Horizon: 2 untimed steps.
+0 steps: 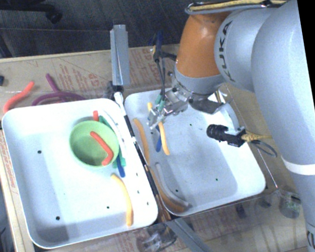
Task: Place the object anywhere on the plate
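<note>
Reaching in from the right, the arm point(268, 74) holds its gripper point(157, 115) over the upper left corner of the right bin point(213, 173); whether anything sits between them I cannot tell. The green plate point(89, 144) lies in the left bin point(42, 189) with a red curved piece point(101, 142) on it. A yellow strip point(125, 199) lies below the plate.

Lighting is even and bright overhead; the two shallow white plastic bins point(66, 221) are nearly overexposed. Shadows are soft. Focus is slightly soft throughout.
</note>
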Tool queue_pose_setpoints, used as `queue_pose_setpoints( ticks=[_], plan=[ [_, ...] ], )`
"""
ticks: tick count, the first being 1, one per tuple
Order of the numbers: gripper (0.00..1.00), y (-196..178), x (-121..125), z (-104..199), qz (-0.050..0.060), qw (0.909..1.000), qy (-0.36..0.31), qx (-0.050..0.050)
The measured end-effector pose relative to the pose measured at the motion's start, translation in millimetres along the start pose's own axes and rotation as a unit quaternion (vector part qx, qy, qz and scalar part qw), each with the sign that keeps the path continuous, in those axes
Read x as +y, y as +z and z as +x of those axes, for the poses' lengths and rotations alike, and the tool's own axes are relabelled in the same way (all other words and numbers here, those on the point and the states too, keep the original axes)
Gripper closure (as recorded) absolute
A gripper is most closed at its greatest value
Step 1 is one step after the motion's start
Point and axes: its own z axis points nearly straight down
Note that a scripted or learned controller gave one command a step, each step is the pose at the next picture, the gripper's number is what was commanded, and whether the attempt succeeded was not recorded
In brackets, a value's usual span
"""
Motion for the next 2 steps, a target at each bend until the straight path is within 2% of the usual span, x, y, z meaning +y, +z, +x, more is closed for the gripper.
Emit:
queue_pose_setpoints(
  ticks=[1,2],
  plan=[
    [1.00,1.5,11.4,46.0,0.002,0.9856,-0.169,0.002],
    [0.00,1.2,11.4,45.6,0.002,0.9856,-0.169,0.001]
  ],
)
